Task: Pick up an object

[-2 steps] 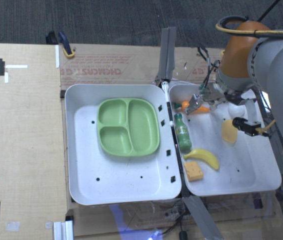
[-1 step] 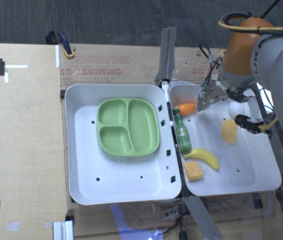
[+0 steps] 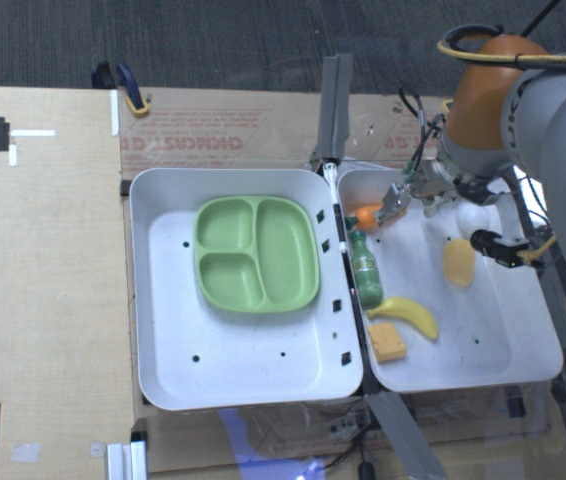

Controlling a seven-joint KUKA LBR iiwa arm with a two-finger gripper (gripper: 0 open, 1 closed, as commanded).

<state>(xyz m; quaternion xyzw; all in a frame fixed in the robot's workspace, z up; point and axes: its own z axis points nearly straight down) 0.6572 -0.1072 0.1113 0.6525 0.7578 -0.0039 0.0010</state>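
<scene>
While the jaws [image 3: 395, 204] hang low over the far left corner of the right bin [image 3: 523, 353], I cannot tell whether they are released or clenched. An orange object [image 3: 366, 215] lies just to their left, touching or nearly so, with a green bottle [image 3: 366, 271] running lengthwise along the dividing wall beside it. Room looks tight there, judging by the walls; the left bin [image 3: 163, 348] holds a green tray [image 3: 257, 254]

1. I count two white bins [image 3: 163, 368], side by side.
2. One green divided plate [image 3: 257, 254].
3. One green bottle [image 3: 366, 271].
4. One banana [image 3: 407, 315].
5. One orange item [image 3: 365, 215].
6. One pale yellow item [image 3: 458, 263].
7. One yellow sponge block [image 3: 387, 343].
</scene>
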